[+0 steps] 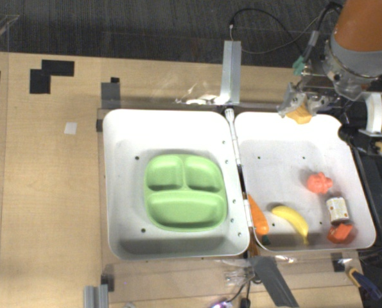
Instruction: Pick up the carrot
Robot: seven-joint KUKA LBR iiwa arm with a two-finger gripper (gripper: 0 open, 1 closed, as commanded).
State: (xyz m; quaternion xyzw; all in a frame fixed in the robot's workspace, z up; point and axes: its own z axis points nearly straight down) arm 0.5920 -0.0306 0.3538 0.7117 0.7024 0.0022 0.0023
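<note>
Wood bench (43,191), 2 white bins (120,172).

Arm (364,24) cut off by the top and right edges; gripper (298,104) blurred, finger state not readable; yellowish lump (300,115) at its tip too blurred to name; carrot (257,215) partly hidden against the bin divider (237,165); can (336,210) label too small to read; orange item (340,233) in the corner not identifiable.
</note>
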